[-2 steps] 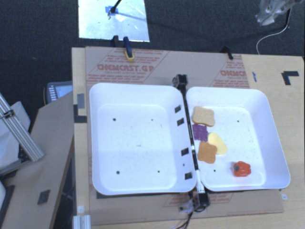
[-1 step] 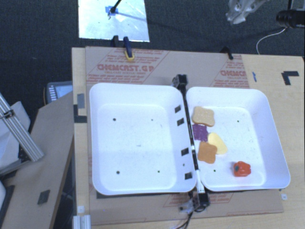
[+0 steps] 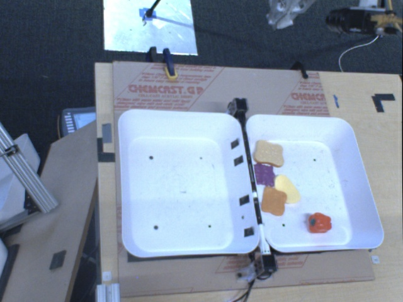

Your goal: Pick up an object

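Several small toy foods lie in the right bin [image 3: 352, 168], along its left side. A tan bread slice [image 3: 269, 153] is farthest back, with a purple piece [image 3: 264, 174] just in front of it. A pale yellow piece [image 3: 288, 188] and an orange-brown slice [image 3: 274, 201] touch each other below that. A red pepper [image 3: 319, 223] sits alone near the bin's front. My gripper [image 3: 284, 8] hangs blurred at the top of the view, beyond the bench's back edge and far from every object.
The left bin [image 3: 173, 181] lies beside the right one, joined by a black clipped divider [image 3: 245, 168]. A shiny metal sheet [image 3: 150, 17] lies on the dark floor behind. A yellow clamp [image 3: 170, 65] holds the board's back edge.
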You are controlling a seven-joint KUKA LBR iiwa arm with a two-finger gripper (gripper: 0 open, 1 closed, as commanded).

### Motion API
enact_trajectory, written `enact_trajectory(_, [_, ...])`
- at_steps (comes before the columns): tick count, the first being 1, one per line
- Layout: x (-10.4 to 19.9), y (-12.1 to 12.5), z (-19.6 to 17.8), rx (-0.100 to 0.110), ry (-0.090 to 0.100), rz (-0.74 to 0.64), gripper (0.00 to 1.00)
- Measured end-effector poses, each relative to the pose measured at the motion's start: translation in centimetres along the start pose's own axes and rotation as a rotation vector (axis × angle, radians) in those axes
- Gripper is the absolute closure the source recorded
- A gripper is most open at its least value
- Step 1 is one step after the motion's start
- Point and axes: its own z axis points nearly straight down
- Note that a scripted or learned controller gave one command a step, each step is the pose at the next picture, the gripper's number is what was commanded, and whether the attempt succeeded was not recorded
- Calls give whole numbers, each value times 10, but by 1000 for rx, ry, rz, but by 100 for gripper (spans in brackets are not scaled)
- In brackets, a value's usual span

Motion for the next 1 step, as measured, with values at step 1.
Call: enact_trajectory(1, [75, 0, 0, 0, 0, 0, 100])
